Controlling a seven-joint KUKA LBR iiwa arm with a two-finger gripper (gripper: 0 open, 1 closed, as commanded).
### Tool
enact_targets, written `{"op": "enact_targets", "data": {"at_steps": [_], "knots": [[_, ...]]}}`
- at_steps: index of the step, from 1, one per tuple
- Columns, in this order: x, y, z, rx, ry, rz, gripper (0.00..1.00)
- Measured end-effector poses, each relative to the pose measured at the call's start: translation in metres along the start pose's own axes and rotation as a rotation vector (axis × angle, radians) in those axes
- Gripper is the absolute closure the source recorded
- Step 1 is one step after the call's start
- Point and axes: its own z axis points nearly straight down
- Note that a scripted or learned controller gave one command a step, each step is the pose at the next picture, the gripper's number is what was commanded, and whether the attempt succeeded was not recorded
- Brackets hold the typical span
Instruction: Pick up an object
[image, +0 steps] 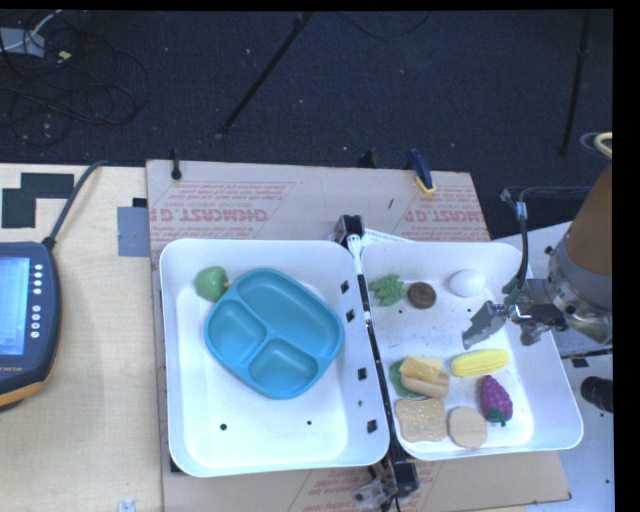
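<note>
My arm reached in from the right, its orange band showing at the frame's edge above the grey wrist, and my tool (492, 322) hung low over the right bin (540, 432), near its right wall. The fingers pointed left and slightly down, toward the bin's middle. I could not tell whether they were spread or closed; nothing showed between them.

Just below the tool lay a yellow corn cob (479, 362), close to the fingertips, though I could not tell if it touched them. A purple grape bunch (495, 398) sat under the cob, with a round cracker (466, 427) and a slice of toast (421, 419) along the near edge. A yellow block on a green leaf (421, 376) lay left of the cob, near the divider between the bins. Toward the far wall sat a white egg (465, 283), a brown round piece (421, 295) and a leafy green piece (388, 290).

The middle of the right bin, between the far row and the near cluster, was bare white floor, and that was where my fingertips pointed. The near half was crowded, items nearly touching.

In the left bin (200, 440) a blue divided plate (273, 331) filled the centre, with a green round fruit (211, 283) at its far-left corner. The bin's near strip was bare. Both bins rested on cardboard (250, 205) on the desk (90, 440).
</note>
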Motion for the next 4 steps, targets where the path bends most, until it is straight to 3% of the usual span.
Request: {"op": "enact_targets", "data": {"at_steps": [1,2,3,4], "knots": [[-0.041,0.009,0.124,0.011,0.002,0.002,0.00],[-0.088,-0.003,0.183,-0.003,0.002,0.004,0.00],[-0.028,0.032,0.180,-0.006,0.000,-0.004,0.00],[-0.048,0.054,0.181,-0.002,0.000,-0.002,0.00]]}}
